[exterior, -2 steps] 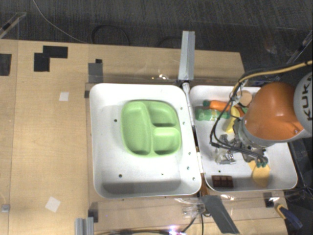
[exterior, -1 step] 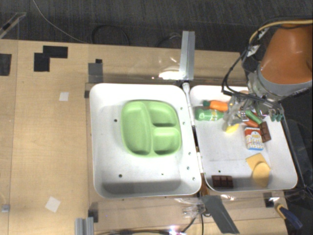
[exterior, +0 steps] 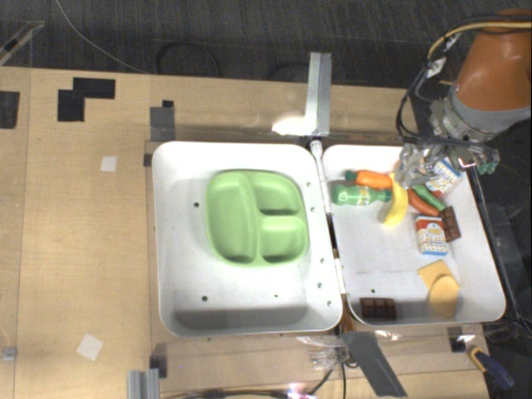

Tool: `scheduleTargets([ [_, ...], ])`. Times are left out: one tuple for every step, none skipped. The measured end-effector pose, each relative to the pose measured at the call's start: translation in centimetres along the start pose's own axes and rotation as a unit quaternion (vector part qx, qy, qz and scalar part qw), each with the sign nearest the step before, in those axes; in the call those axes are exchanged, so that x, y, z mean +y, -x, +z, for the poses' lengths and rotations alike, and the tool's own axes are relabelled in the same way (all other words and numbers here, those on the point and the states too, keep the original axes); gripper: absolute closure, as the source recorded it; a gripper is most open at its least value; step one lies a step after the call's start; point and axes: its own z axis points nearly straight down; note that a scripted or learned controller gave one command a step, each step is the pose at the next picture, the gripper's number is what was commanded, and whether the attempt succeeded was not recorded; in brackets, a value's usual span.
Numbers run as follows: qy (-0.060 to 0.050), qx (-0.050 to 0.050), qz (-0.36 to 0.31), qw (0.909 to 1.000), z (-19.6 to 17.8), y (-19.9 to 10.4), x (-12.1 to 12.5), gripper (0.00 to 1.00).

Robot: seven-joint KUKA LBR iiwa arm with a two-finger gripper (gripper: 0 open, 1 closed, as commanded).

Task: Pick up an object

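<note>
The two-finger gripper hangs over the back edge of the right white bin; whether it is open or closed cannot be told. Just beneath lie a yellow banana, an orange carrot and a green bottle. The bin's middle floor is bare. A green divided plastic tray fills the left white bin.

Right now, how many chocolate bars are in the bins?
2. One chocolate bar lies at the near edge of the right bin, beside the divider. The other sits by that bin's right wall, next to the small carton. The gripper may hide more.
</note>
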Motion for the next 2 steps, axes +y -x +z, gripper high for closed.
scheduleTargets([
  [0.001,-0.004,0.015,0.9999,-4.4,2.6,6.6,1.00],
  [0.000,-0.002,-0.125,0.9921,-5.5,3.4,6.6,1.00],
])
